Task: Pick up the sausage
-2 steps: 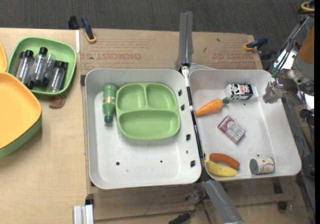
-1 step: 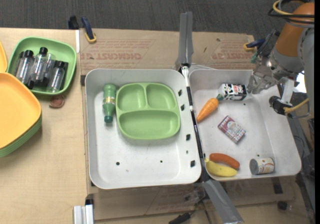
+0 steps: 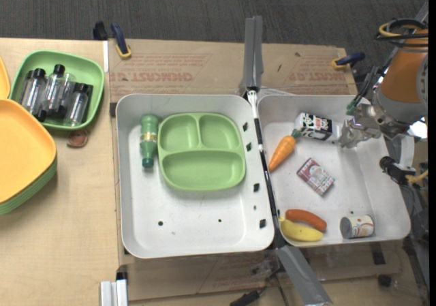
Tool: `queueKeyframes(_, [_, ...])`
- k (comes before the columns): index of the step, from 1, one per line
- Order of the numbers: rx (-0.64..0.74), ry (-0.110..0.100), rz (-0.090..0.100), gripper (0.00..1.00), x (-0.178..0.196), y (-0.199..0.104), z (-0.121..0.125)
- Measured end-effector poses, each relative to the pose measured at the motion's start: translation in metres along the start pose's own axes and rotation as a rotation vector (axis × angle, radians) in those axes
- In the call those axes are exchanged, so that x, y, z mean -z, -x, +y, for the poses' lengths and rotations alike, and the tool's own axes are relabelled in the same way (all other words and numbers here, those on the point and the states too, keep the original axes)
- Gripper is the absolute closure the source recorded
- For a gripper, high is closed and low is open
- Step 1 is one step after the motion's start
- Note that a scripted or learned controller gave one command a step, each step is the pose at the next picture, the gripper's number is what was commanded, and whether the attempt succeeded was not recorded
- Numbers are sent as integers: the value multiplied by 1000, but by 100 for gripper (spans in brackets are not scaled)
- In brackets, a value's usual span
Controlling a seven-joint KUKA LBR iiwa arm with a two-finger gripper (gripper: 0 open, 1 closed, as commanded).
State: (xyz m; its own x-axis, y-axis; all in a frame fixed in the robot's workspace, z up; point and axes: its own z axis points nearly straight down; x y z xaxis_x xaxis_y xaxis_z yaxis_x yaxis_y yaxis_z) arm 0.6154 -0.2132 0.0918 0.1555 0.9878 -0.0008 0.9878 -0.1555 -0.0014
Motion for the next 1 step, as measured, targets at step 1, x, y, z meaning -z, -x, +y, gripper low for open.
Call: queueKeyframes(1, [213, 1, 1, 100, 0, 4, -32])
